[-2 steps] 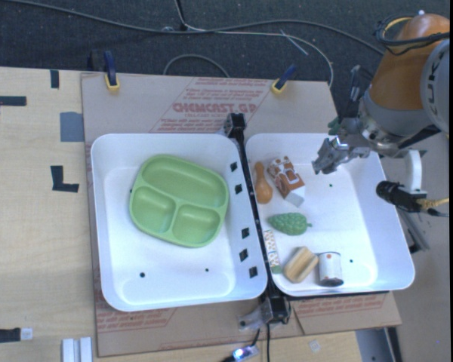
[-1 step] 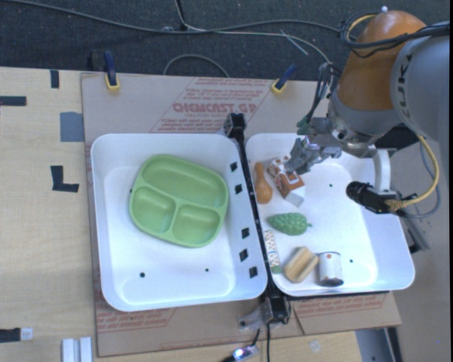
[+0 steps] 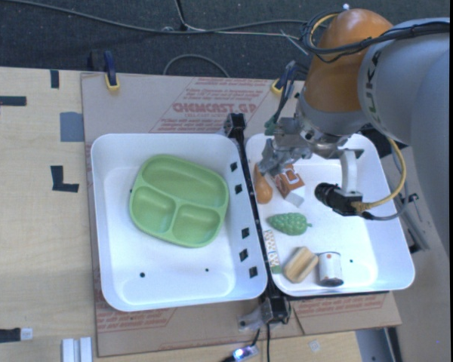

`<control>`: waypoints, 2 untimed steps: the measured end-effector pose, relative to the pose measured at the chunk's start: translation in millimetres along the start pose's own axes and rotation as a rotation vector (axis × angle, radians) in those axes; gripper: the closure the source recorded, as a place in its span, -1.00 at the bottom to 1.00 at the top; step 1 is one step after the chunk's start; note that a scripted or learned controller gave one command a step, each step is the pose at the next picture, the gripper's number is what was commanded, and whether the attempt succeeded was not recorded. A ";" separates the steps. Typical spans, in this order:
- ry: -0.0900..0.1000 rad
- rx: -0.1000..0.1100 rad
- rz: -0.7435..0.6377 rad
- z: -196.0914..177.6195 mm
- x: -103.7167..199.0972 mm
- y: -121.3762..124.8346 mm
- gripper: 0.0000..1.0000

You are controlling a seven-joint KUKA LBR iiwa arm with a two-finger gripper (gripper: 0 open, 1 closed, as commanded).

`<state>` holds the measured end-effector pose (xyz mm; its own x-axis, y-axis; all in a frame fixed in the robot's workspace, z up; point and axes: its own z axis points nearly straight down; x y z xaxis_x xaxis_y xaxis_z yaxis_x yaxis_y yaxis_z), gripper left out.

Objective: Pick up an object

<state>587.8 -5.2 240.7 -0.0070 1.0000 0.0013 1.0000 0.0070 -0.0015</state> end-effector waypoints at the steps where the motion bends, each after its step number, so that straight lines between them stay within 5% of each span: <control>1: -0.001 0.001 0.001 5.3 44.2 1.5 1.00; 2: -0.001 0.001 0.000 14.0 107.3 8.1 1.00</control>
